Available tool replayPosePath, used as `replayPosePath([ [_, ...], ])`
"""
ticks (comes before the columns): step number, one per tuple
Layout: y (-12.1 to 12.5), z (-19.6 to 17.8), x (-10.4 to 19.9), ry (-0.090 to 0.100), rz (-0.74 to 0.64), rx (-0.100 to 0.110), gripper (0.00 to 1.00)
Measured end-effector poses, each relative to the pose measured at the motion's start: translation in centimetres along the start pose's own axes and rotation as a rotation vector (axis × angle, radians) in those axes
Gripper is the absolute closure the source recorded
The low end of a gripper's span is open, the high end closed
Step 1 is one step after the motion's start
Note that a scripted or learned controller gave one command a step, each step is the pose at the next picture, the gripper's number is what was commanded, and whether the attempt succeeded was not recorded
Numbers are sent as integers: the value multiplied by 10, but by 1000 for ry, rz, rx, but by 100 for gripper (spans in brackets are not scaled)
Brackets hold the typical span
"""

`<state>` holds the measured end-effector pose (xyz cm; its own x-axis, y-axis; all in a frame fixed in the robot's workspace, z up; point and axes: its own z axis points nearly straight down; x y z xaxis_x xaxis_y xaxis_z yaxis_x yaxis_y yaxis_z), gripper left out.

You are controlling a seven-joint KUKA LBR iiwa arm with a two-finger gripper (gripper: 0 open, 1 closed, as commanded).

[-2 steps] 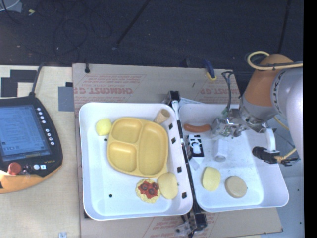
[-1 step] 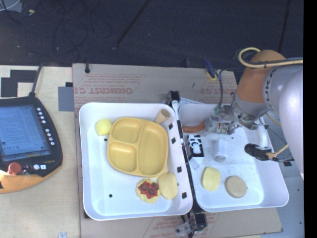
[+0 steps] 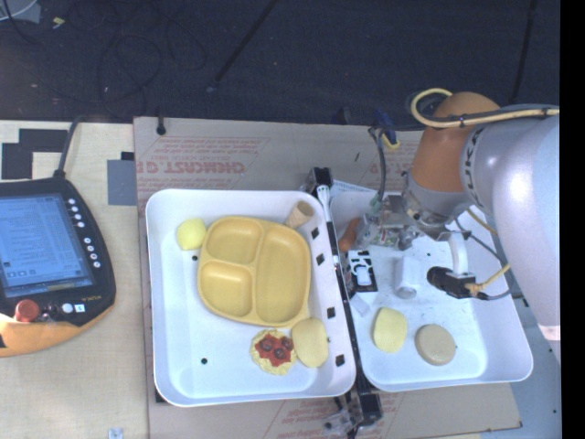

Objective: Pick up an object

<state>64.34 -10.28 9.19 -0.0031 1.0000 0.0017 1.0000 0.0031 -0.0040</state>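
Note:
My gripper [image 3: 391, 234] hangs low over the back left part of the right bin [image 3: 498, 359], under the orange band of the arm [image 3: 454, 149]. An orange-brown object [image 3: 347, 234] lies just left of it by the divider, partly hidden. A pale yellow piece [image 3: 389, 329] and a tan round piece [image 3: 435, 344] rest near the bin's front, apart from the gripper. I see nothing held in the gripper.
The left bin [image 3: 174, 355] holds a yellow divided plate [image 3: 256, 269], a small yellow ball [image 3: 191, 234], a tan cone [image 3: 300, 214], a pizza-like toy [image 3: 273, 351] and a yellow oval [image 3: 311, 342]. A tablet [image 3: 41, 245] lies left of the bench.

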Motion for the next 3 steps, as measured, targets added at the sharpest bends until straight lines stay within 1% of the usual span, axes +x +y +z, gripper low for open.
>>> replayPosePath([
  [1, -37, -34, 4, -1, 6, 0, 0],
  [2, 2, -37, -24, -3, 5, -5, 0],
  [3, -46, -1, 5, -2, 3, -2, 0],
])
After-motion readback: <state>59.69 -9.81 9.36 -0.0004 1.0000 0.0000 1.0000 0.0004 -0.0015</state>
